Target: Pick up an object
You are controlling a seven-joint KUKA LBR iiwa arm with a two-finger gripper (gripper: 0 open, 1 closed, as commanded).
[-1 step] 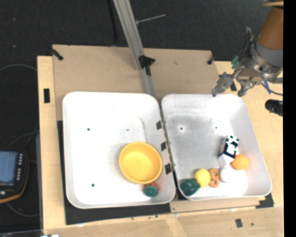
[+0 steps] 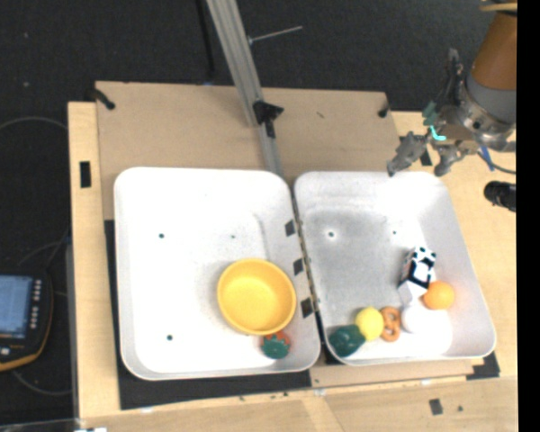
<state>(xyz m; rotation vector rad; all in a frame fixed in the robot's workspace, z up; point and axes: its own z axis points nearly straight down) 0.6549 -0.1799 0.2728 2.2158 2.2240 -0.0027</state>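
In the right bin several small objects cluster at the near right corner: a black-and-white toy, an orange ball, a yellow ball, a small orange piece and a dark green lump. The left bin holds a yellow bowl with a small green-and-red object at its near side. My gripper hangs over the far right rim of the right bin, well away from the cluster. It is open, with nothing between its fingers.
A slanted metal pole rises from the bench behind the seam between the bins. A pale white item lies among the cluster. The arm's orange band is at the upper right. A handheld pendant rests off the bench at left.
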